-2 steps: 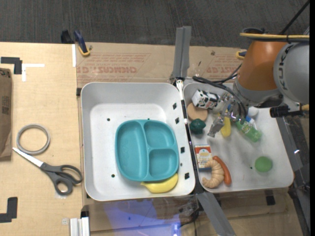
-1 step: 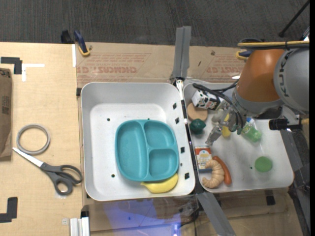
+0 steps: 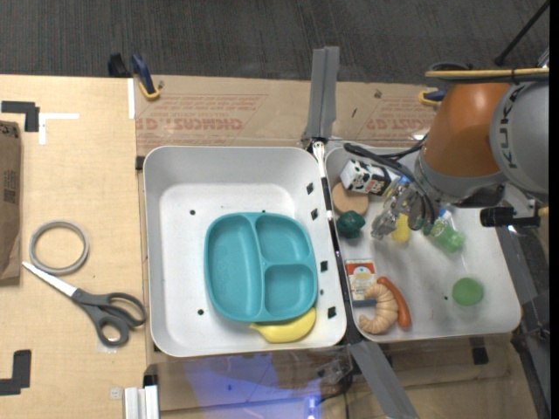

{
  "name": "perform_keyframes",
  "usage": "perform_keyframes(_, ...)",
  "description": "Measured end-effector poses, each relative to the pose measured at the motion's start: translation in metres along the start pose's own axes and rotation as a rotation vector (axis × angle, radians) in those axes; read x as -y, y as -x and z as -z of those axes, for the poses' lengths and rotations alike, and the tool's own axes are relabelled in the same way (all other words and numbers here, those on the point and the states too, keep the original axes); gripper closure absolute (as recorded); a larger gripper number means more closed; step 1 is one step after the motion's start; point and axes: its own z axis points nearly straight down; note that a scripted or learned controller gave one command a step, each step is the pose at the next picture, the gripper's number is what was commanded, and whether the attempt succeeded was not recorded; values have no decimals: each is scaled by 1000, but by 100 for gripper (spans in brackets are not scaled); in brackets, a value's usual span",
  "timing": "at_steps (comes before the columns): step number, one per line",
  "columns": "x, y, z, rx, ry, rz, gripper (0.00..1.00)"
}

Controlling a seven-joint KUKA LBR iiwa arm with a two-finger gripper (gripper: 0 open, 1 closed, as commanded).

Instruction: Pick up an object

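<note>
A yellow toy is being reached for in the right bin.

The gripper (image 3: 395,223) is being held low over the right bin (image 3: 498,321); how wide it is cannot be told. A small yellow toy (image 3: 401,230) is lying right at its tips, maybe touching. To be done well, the toy should be centred, then squeezed slowly. A green ball (image 3: 350,224) is lying just to the left, and a croissant (image 3: 379,307) is lying further below.
</note>
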Motion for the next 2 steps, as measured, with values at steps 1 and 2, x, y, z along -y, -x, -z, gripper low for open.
perform_keyframes(1, -62, -60, 89, -4, 0, 58, 100)
perform_keyframes(2, 24, -106, 117, -6, 0, 415, 100)
